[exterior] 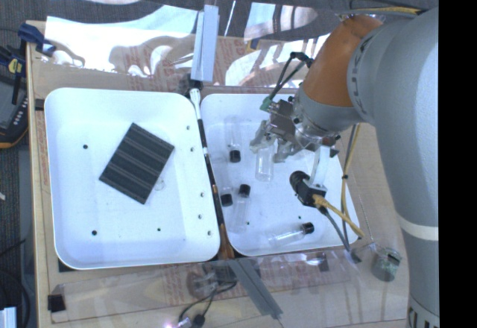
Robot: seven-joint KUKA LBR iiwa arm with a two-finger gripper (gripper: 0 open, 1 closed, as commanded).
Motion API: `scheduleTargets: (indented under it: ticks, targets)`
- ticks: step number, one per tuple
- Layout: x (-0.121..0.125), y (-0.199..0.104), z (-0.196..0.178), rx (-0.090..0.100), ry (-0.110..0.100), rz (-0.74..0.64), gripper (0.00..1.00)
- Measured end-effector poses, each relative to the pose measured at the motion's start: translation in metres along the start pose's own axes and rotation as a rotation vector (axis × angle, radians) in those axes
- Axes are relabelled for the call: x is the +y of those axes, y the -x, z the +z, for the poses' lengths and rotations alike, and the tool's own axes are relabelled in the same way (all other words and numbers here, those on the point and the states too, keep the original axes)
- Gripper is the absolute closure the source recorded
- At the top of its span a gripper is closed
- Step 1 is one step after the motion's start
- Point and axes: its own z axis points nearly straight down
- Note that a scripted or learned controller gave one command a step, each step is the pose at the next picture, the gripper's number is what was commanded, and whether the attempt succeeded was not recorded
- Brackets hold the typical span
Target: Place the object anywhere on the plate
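One claw (266,146) hovers over right bin (328,241).

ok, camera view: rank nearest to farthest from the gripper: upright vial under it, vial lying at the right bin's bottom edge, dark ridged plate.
1. Upright clear vial, right bin, directly below the gripper.
2. Lying vial with black cap, near the right bin's bottom edge.
3. Dark ridged plate, left bin, farthest by a clear margin.

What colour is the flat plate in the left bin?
Dark grey with lighter ridged stripes; the plate shows clearly in the camera view.
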Motion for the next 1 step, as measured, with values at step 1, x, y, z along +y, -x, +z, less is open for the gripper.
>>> scheduleTargets:
  ticks: [1]
  targets:
    - [0.0084, -0.0629, 0.0045, 0.000, 0.000, -0.024, 1.00]
